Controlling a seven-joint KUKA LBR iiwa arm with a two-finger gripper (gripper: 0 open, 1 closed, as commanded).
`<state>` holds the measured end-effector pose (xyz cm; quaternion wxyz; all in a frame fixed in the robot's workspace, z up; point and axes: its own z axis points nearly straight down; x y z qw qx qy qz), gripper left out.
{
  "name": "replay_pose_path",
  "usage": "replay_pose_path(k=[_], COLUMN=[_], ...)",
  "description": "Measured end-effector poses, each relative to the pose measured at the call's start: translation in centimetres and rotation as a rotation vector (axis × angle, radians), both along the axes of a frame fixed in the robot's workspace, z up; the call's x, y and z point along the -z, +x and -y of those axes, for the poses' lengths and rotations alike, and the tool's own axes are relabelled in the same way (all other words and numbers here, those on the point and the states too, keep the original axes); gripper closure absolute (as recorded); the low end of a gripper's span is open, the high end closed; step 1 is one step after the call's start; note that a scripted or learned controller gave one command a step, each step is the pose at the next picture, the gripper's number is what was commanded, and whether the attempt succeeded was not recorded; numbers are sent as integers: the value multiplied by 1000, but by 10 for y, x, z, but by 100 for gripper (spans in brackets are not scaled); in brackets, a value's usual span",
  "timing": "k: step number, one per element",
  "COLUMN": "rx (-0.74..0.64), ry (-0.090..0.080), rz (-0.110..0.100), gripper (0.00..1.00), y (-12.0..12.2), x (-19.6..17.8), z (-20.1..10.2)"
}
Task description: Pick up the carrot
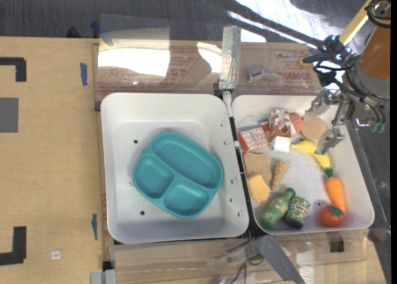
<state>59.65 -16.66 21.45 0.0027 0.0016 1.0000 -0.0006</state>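
Observation:
The carrot [335, 193] is orange with a small green top and lies near the right wall of the right bin [363, 214], pointing toward the front. My gripper [324, 124] hangs over the back right part of that bin, up and slightly left of the carrot and well apart from it. Its two metal fingers [331, 139] stand open with nothing held between them. Below them lie a round tan disc [314, 129] and a yellow banana piece [309, 149].
A red tomato [332, 215] sits just in front of the carrot. A green bottle [276, 208], a can [298, 211], bread slices [257, 166], red cartons [253, 138] and a white cube [282, 144] crowd the right bin. The left bin [118, 121] holds a teal divided plate [178, 175].

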Motion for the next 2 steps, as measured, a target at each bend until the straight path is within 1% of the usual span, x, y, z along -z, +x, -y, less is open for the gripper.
replay_pose_path(k=[1,2], rx=[86,84], ry=[-1,-2], rz=[6,9], gripper=[0,100], y=[-45,-44], x=[117,107], z=[38,37])
